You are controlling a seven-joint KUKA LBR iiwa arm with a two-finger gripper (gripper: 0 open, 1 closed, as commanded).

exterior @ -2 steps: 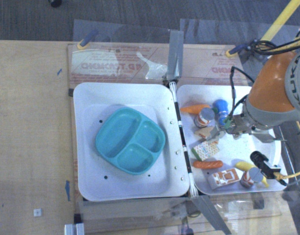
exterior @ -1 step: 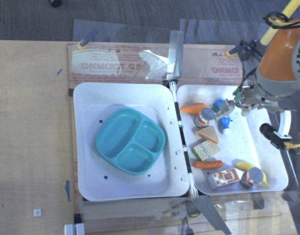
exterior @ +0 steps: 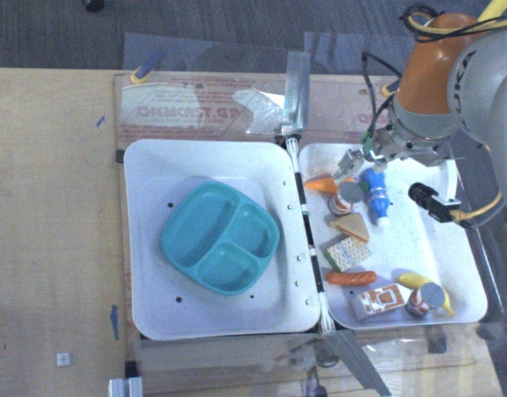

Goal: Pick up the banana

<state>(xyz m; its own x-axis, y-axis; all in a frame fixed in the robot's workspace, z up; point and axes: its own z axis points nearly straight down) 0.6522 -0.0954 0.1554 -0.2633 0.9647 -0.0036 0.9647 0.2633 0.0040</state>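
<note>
- In the camera view, two shallow white bins are seen side by side on the pale wooden surface (exterior: 46, 222); a teal plastic divided plate (exterior: 221, 236) lies in the left bin (exterior: 145, 304).
- The right bin (exterior: 451, 255) is crowded with small things: an orange toy carrot (exterior: 321, 184), a blue and white bottle (exterior: 377, 193), a tan wedge like a sandwich (exterior: 351, 226), a red toy sausage (exterior: 351, 278) and a small printed carton (exterior: 380, 301).
- The yellow toy banana (exterior: 420, 283) is found at the near right corner of the right bin, partly hidden by a round tin (exterior: 424, 299) that touches it; its long axis runs from far left to near right.
- The grey hand (exterior: 358, 157) hangs over the far left part of the same bin, above the carrot and the bottle. Whether it is open or closed cannot be told, and nothing is seen gripped.
- The banana lies well apart from the hand, towards the near right, so a travel along that diagonal is judged necessary, with the grip set across the fruit's long axis.
</note>
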